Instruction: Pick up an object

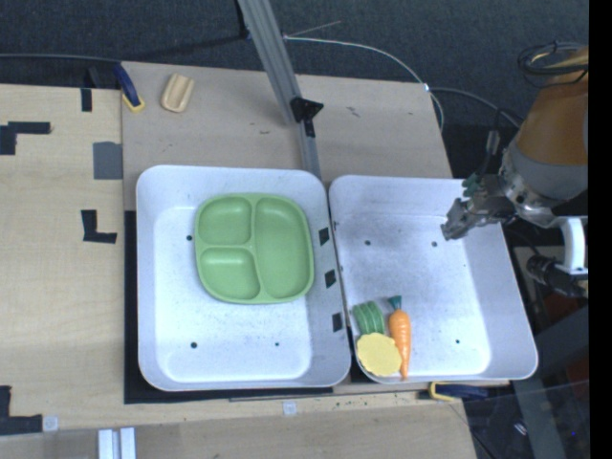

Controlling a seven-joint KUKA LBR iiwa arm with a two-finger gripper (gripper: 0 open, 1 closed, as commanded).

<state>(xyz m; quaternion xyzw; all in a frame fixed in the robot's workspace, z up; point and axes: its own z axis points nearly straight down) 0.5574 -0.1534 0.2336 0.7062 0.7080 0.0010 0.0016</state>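
Yellow disc [379, 355] beside carrot [401, 340], tool [457, 222] above right bin [478, 285], grip unclear

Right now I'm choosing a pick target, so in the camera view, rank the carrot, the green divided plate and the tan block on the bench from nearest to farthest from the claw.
1. Carrot, low in the right bin, below and left of the claw.
2. Green divided plate, in the left bin.
3. Tan block, on the bench beyond the left bin.

Lit evenly from above; soft, grainy, low in detail; faint shadows inside the shallow white bins [239, 371].
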